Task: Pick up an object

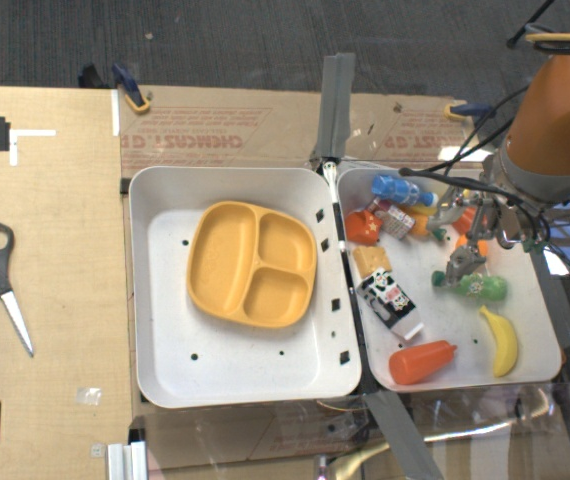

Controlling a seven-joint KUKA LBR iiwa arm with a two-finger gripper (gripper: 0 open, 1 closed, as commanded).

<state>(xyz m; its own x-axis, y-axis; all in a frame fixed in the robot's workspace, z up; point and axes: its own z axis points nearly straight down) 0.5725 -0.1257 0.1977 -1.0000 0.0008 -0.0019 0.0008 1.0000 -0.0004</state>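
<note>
The gripper (462, 260) hangs over the right bin (545, 368), just above a green object (480, 288) that lies near the bin's right edge — whether it touches that object, or whether it is apart or together, I cannot tell, since cables and the wrist crowd the spot. The arm (555, 118), with its orange band, comes in over the bin's far right corner.

Around the green object lie the other things of this bin: a yellow banana (503, 343) toward the near right corner, a red-orange bottle-like piece (422, 361) along the near edge, a black-and-white carton (389, 299) near the left wall, and a tan block (371, 260) just behind it. A red round object (361, 228) and a blue bottle (397, 187) sit toward the far left corner.

The left bin (155, 298) holds a yellow divided plate (252, 264) — three compartments, lying flat in the middle.

On the table (45, 368), near its left edge, rest grey scissors (3, 283).
</note>
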